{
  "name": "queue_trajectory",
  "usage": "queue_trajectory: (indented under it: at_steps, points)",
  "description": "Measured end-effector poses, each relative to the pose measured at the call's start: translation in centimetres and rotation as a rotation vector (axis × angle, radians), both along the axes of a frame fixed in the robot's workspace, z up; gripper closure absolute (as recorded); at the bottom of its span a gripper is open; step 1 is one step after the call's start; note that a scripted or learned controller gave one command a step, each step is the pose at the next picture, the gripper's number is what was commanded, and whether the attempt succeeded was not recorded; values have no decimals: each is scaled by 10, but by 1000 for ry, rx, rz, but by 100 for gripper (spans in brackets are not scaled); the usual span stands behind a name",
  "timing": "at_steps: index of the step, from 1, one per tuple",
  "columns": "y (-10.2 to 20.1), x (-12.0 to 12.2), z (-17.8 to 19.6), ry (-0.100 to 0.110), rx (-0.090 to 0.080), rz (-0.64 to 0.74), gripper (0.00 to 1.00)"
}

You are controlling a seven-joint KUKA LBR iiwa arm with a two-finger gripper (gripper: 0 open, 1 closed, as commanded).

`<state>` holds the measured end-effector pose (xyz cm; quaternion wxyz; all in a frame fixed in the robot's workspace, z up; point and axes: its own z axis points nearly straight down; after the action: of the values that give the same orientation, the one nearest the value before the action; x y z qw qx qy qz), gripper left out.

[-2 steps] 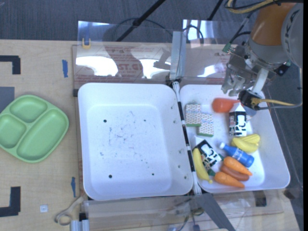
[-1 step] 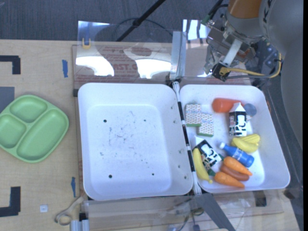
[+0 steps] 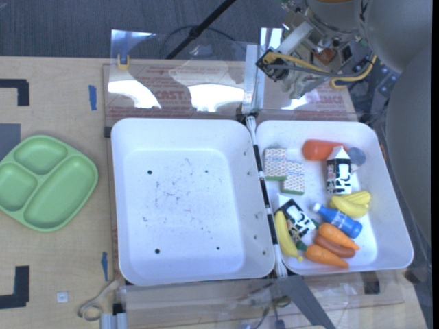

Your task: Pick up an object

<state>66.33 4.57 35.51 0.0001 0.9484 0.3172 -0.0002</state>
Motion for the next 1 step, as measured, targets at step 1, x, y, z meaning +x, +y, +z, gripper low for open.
queue_trajectory:
  at_steps: [1]
  points:
    - [26, -12, -23, 0, 2, -311, 100]
